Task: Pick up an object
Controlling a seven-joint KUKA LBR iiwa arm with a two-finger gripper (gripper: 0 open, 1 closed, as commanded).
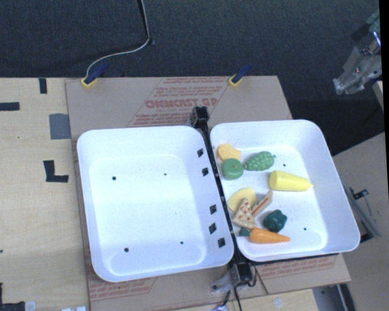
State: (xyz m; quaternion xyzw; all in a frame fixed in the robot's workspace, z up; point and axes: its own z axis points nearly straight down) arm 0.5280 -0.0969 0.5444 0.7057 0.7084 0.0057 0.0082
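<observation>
Left bin (145,206) bare white. Right bin (316,178) holds toys near its left wall: yellow piece (289,181), green bumpy piece (259,160), orange carrot (269,236) at near edge. Gripper (358,71) far right, well apart from bins; grip state cannot tell.

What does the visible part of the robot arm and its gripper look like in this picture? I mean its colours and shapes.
At the upper right edge, the gripper appears as a small light grey, metallic piece with angular, blocky shapes. Above it sits a darker grey part with a small bluish-green spot near the frame edge. The picture is too blurred there to make out cables or markings.
</observation>
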